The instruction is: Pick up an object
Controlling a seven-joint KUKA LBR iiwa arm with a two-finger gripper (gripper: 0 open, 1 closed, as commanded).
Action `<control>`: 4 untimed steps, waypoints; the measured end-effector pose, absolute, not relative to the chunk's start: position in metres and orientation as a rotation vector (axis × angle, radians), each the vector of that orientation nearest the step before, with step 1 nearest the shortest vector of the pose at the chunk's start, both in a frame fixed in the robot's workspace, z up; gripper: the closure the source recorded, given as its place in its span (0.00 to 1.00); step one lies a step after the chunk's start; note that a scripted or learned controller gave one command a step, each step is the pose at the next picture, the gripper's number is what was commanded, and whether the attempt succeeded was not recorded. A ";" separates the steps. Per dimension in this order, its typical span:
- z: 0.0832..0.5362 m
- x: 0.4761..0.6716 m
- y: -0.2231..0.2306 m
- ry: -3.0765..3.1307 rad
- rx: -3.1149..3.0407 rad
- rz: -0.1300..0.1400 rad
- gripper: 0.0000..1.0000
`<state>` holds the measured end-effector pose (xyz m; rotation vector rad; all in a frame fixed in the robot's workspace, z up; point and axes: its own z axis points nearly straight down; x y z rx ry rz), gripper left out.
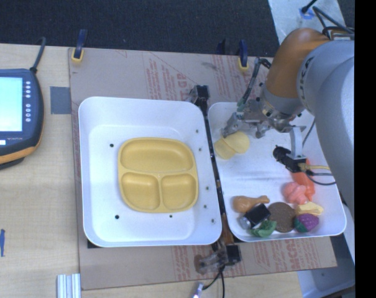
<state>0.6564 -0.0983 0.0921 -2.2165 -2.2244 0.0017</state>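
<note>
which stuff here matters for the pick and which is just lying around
In play:
gripper, low in the right bin
pale yellow toy just below it
other toys along that bin's near edge: drumstick, brown disc, pink piece

Lying about:
left bin
yellow divided plate
handheld screen
blue clamps
</note>
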 end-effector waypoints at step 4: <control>0.092 0.656 -0.099 -2.222 -2.216 0.003 0.00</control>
